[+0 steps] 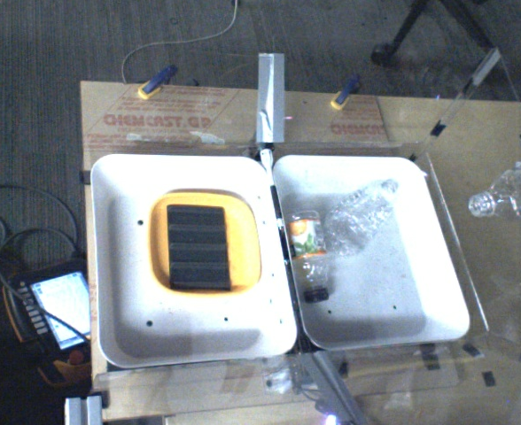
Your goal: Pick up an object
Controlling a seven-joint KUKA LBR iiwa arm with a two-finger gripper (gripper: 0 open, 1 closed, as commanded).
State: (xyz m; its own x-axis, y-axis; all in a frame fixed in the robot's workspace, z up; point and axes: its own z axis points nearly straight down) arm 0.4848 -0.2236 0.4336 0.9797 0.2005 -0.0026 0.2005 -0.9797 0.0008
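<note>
The clear bottle (360, 212) beside the small carton (303, 235) risks slipping on grasp; tool state cannot be told.

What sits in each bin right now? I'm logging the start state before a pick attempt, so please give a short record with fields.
left bin: yellow tray lying flat, holding a ridged black block
right bin: crumpled clear plastic bottle, small orange-and-green carton, small dark object
carton position: against the right bin's left wall, beside the bottle
dark object position: in front of the carton, apart from it
</note>
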